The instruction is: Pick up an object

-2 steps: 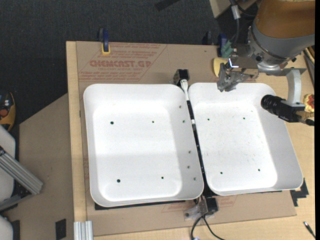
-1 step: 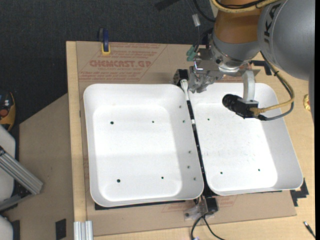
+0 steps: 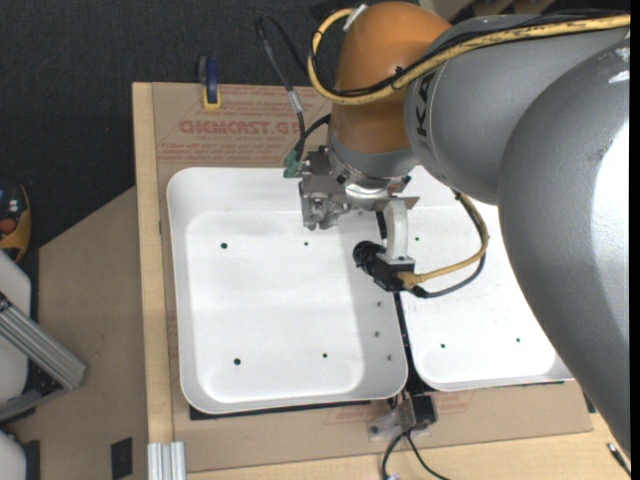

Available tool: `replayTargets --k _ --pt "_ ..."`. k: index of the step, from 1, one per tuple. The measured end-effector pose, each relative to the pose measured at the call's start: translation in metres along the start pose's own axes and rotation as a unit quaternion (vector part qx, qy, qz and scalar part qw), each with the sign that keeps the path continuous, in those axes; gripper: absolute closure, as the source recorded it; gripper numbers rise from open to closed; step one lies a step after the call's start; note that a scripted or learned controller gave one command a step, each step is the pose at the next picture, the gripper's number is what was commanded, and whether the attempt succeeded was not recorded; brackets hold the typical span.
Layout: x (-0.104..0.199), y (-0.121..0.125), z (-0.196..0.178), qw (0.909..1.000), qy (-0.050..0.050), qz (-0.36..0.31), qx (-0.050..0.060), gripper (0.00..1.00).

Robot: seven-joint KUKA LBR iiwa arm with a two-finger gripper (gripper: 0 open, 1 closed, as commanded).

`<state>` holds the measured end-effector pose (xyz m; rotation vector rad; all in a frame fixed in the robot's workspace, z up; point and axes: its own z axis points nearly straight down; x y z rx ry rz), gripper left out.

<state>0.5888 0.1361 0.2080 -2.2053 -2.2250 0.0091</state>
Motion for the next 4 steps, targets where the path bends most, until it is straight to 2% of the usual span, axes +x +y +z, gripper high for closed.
replayTargets --k 1,2,3,4 --pt "-0.049 0.019 -0.077 0.9999 -0.001 0.007 -0.010 1.00" --pt "-0.057 -0.001 -0.101 1.0000 -0.001 0.005 -0.007 1.00" --pt "0.014 0.013 -0.018 1.0000 -0.001 0.001 -0.001 1.00" --pt "-0.037 0.026 -0.099 0.9999 -0.001 0.007 -0.010 1.00"
